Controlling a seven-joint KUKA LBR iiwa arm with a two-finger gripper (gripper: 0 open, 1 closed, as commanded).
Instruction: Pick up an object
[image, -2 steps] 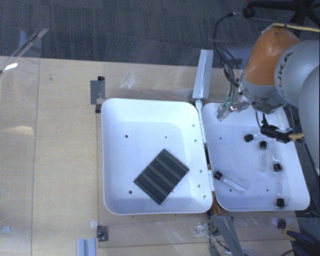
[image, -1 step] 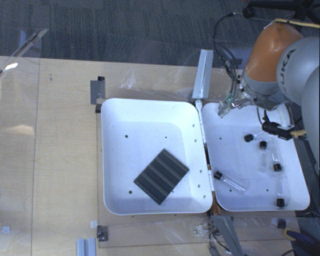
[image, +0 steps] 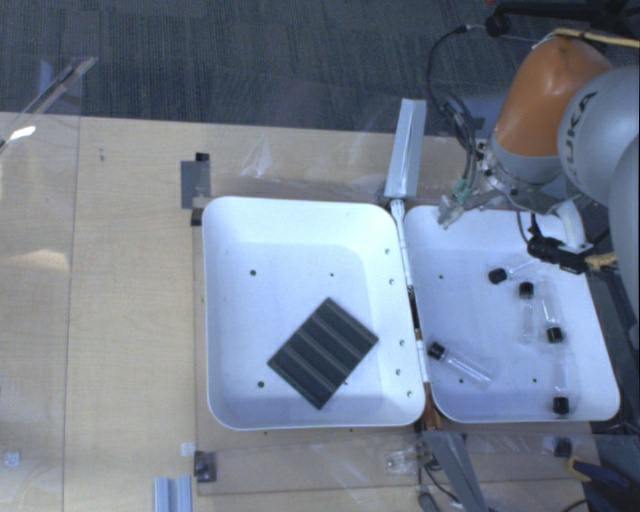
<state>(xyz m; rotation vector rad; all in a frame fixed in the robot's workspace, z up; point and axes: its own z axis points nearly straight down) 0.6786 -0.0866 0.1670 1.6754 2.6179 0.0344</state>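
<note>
Near edge of the tabletop (image: 110, 330): small metal brackets and clear bits along the lower margin, partly cut off by the frame, too small to identify.

Left bin (image: 230, 250): one dark ribbed rectangular pad (image: 323, 352) lying flat, turned diagonally, in the near half, apart from every wall.

Right bin (image: 470, 400): several clear vials with black caps, scattered and apart from one another. The clear bodies nearly vanish against the white floor; the caps are the surest marks. One vial (image: 458, 364) lies near the left wall, cap toward the left bin. One black cap (image: 560, 405) sits at the near right corner, its body hard to make out. Mid-bin, two or three more vials (image: 527, 312) lie close together toward the right; the exact count cannot be told. One further black cap (image: 497, 275) sits farther back.

Far right: grey arm with orange band (image: 545, 85) hangs over the far corner of the right bin, its upper part cut off by the frame edge. The end effector (image: 462, 198) is at the bin's far left corner, near the rim, blurred and pale. Whether it is spread or closed cannot be told, and nothing can be seen in its grasp.

Beyond the bins: an upright metal strip (image: 405, 148) between their far corners, then dark floor.
</note>
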